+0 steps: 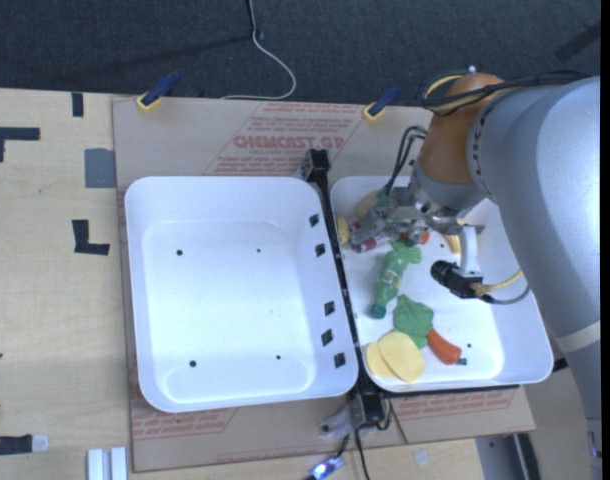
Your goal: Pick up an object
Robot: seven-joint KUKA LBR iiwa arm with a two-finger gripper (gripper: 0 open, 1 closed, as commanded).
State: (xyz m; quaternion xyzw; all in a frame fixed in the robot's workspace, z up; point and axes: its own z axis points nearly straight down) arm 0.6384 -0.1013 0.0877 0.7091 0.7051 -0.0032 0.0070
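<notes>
My gripper (377, 226) is down in the far left part of the right bin (515, 318), under the orange wrist band. It hangs over small items there, among them a yellow piece (343, 230) by the divider and a red bit (421, 236). A green bottle (390, 276) lies just in front of the gripper, pointing toward the near side. Nearer still are a green leafy toy (413, 316), a yellow rounded piece (398, 356) and an orange carrot-like toy (443, 346). The gripper body hides what lies directly beneath it.
The left bin (150, 268) sits beside the right one, with a dark divider strip (330, 268) between them. A black cable and connector (460, 278) hang from the wrist over the right bin. The grey arm covers the right side of the bench.
</notes>
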